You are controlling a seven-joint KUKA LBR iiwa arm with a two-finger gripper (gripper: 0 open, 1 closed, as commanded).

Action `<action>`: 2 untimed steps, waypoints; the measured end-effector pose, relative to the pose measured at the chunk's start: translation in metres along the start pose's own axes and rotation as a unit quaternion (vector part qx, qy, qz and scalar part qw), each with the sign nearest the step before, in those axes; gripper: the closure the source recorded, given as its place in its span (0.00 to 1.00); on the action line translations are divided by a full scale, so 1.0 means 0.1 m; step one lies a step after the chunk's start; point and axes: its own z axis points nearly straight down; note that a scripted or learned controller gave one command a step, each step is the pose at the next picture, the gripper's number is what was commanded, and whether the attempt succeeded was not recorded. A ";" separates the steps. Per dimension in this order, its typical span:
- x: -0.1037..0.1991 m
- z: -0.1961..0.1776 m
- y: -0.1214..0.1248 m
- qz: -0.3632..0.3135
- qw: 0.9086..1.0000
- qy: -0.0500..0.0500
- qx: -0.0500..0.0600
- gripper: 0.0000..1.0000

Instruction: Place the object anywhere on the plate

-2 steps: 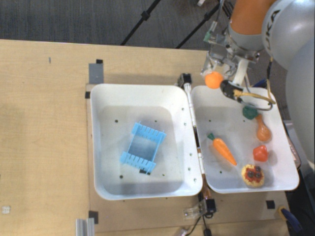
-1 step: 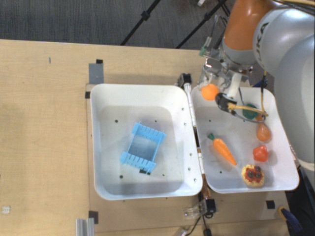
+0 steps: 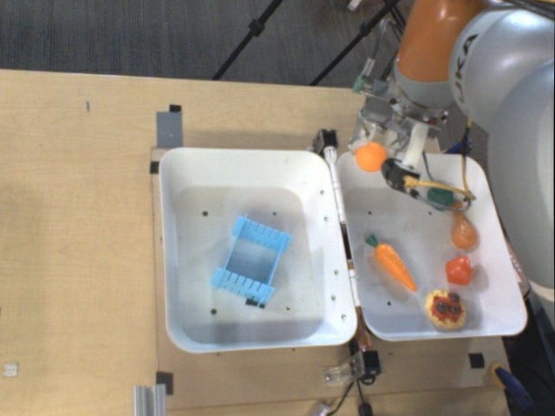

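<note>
My gripper [image 3: 383, 159] hangs over the far left corner of the right bin [image 3: 499, 323], below the orange wrist band. A small orange ball [image 3: 371, 157] sits between its fingers, and the gripper is shut on it. The ball is level with the bin's far rim, close to the divider between the bins. In the left bin [image 3: 186, 319] lies a light blue slatted rack [image 3: 251, 261], slightly tilted, near the middle of the floor. No ordinary round plate is in view.
The right bin holds a toy carrot [image 3: 393, 265], a pale orange pear-shaped toy [image 3: 464, 232], a red toy [image 3: 459, 270], a small pizza-like toy [image 3: 445, 308] and a yellow-green piece [image 3: 438, 194] just right of the gripper. Tan bench surrounds both bins.
</note>
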 end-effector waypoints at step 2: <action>0.03 -0.22 0.02 -0.003 1.000 0.003 -0.003 1.00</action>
